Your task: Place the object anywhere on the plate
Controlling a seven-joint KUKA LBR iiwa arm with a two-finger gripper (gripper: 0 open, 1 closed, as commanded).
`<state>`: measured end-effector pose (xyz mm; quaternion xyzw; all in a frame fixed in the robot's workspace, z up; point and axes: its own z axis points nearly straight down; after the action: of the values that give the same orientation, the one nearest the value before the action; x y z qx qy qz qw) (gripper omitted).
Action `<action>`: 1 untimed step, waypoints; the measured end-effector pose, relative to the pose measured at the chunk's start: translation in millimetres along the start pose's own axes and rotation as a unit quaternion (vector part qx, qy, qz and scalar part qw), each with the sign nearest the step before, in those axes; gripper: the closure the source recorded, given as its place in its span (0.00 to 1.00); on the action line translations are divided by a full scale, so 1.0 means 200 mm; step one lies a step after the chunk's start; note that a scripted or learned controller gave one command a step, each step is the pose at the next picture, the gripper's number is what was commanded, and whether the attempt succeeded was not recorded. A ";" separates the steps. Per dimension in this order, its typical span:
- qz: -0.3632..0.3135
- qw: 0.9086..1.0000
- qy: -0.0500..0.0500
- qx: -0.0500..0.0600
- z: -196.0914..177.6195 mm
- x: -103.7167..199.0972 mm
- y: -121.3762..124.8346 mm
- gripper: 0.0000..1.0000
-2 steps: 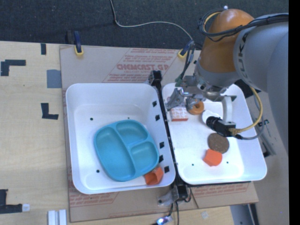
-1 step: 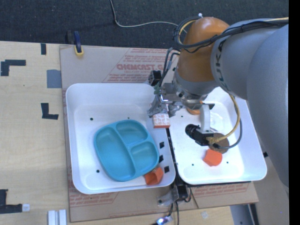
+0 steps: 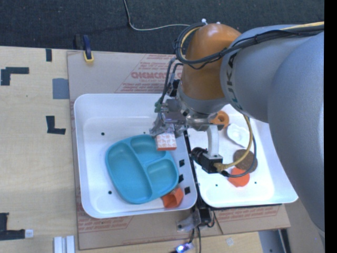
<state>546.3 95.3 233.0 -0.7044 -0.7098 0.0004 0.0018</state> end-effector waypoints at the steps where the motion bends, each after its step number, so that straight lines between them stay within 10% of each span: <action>1: 0.001 1.000 -0.001 0.000 0.01 0.12 -0.07 1.00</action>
<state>531.1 120.0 231.6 -0.7053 -0.7089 0.0013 0.0014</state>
